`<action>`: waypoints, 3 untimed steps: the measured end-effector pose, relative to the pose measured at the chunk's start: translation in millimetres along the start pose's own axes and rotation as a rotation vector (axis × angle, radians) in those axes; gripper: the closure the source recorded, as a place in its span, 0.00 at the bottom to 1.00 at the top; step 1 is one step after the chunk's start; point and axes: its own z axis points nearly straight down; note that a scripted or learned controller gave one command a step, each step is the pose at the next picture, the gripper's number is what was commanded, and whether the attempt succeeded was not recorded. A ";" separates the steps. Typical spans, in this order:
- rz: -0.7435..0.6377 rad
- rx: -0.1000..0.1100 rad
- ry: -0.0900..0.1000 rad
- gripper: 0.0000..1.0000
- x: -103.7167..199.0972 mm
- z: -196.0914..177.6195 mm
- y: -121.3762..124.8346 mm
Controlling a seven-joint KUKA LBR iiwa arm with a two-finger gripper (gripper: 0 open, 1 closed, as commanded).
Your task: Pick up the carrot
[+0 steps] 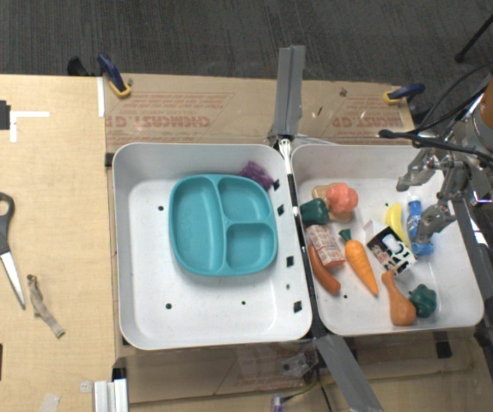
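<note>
Since the small tapered orange plastic carrot [362,266] in the right white bin [465,314], wedged among other toys, looks light, stiff and slick, a mid-body pinch suits it, though whether the metal two-finger gripper [440,197] is released or clenched cannot be told.

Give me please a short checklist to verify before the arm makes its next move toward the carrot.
1. Carrot visible in the right bin: ok, it lies slanted near the bin's middle.
2. End effector over the carrot: not ok, it is at the bin's right side, above the blue bottle.
3. End effector holds nothing: cannot tell.
4. Free space around the carrot: not ok, the sausage lies close on its left, and the black-and-white card on its right.
5. Similar item to avoid: not ok, an orange, carrot-like piece lies just to the right.
</note>
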 end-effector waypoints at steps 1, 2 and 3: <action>0.135 0.000 0.000 0.00 -12.9 184.6 16.7; 0.131 0.001 -0.004 1.00 -14.2 175.0 17.7; 0.280 0.000 -0.001 1.00 -26.8 84.8 97.6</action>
